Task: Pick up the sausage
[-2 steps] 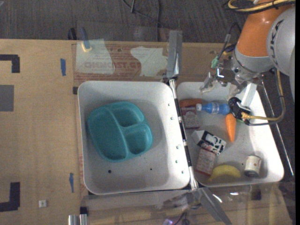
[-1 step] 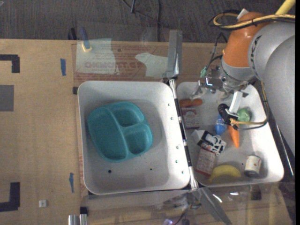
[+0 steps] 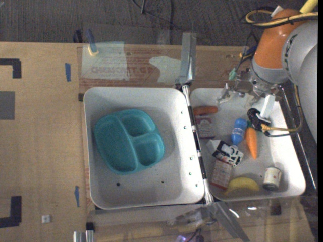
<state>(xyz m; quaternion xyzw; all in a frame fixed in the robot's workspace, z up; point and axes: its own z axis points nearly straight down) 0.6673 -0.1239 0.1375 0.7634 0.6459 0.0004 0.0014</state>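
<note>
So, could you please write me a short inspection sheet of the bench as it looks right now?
Surface: wooden bench bearing two white bins, the left bin and the right bin, side by side.
Job's things: sausage lies at the right bin's top left corner, untouched.
Clutter: teal divided plate in the left bin; blue bottle, carrot, banana, small white can and printed packets in the right bin.
Grippers: gripper over the right bin's top edge, right of the sausage; finger state unclear.
Cables: yellow cable looped by the orange band.
Surroundings: blue tape marks on the bench; dark floor beyond.
</note>
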